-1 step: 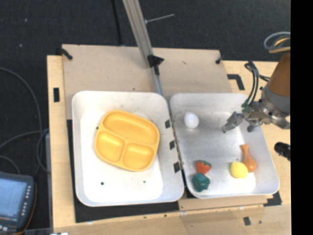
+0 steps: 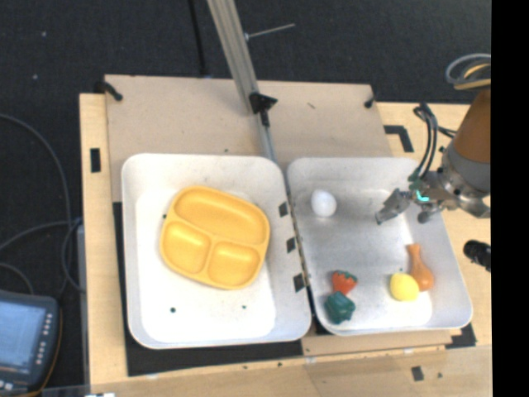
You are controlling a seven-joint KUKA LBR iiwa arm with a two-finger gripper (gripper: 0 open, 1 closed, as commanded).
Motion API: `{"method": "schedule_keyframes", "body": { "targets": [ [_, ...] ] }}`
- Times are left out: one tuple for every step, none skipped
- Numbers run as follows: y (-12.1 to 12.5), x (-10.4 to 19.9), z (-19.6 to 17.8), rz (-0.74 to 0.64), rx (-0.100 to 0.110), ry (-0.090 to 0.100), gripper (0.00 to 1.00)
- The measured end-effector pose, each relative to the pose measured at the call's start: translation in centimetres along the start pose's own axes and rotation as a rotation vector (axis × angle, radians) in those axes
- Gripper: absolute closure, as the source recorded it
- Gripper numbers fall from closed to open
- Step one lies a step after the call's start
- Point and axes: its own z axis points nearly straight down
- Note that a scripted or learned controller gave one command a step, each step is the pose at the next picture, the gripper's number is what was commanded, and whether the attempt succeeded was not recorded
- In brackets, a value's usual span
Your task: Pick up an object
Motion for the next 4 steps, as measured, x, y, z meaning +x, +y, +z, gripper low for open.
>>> {"method": "schedule_keyframes", "body": {
  "targets": [
    [-0.2,-0.3,6.3,0.003,0.007,-0.001,0.0],
    [-0.3,-0.4,10.3,0.005,0.003,-0.002,0.0],
    [-0.1,-0.6,9.0,0.013,-0.004,-0.001,1.0],
    [0.4,-0.3,2.6,-0.001,-0.006,-0.002,1.0]
  ]
}}
